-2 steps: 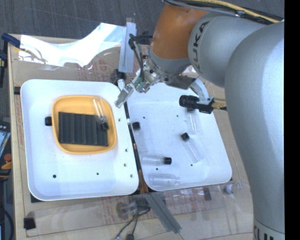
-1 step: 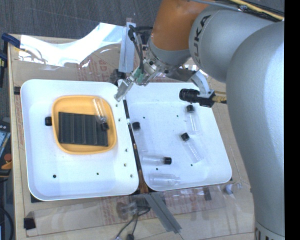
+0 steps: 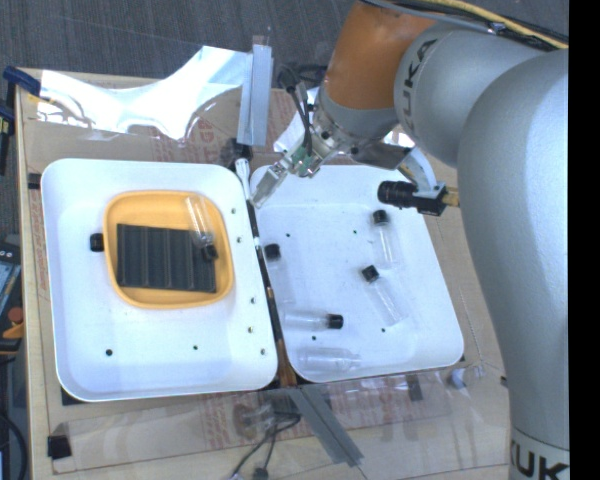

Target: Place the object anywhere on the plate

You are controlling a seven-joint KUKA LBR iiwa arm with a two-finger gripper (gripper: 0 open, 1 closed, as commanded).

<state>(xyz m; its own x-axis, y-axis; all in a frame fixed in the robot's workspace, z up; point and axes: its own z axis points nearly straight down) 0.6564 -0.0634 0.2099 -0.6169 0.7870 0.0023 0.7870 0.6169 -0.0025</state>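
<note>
Pincer (image 3: 268,181) of the grey arm hangs over the upper edge of the bins, right above the seam where the two meet, near the top left corner of the right bin (image 3: 435,313). Its two thin fingers (image 3: 261,185) point down and to the left; whether they are open or closed cannot be told, and nothing shows between them. An orange band (image 3: 365,53) wraps the arm above the wrist, and the thick grey arm body (image 3: 500,168) comes in from the right and covers that side. On the worktop (image 3: 28,268) two shallow white bins sit side by side, touching. In the left bin (image 3: 130,358) lies a yellow plate (image 3: 120,273) with rounded corners. On the plate rests a dark ribbed rectangular block (image 3: 167,258), and a clear vial with a black cap (image 3: 201,228) lies along the block's right end, partly on the plate. One small black cap (image 3: 97,241) sits just beside the plate's left rim. Within the right bin lie several clear vials with black caps, well apart: one near the left wall (image 3: 271,252), one near the top (image 3: 381,226), one at the middle (image 3: 376,283), one lower down (image 3: 315,320). Crumpled clear plastic (image 3: 155,98) lies behind the left bin.
</note>
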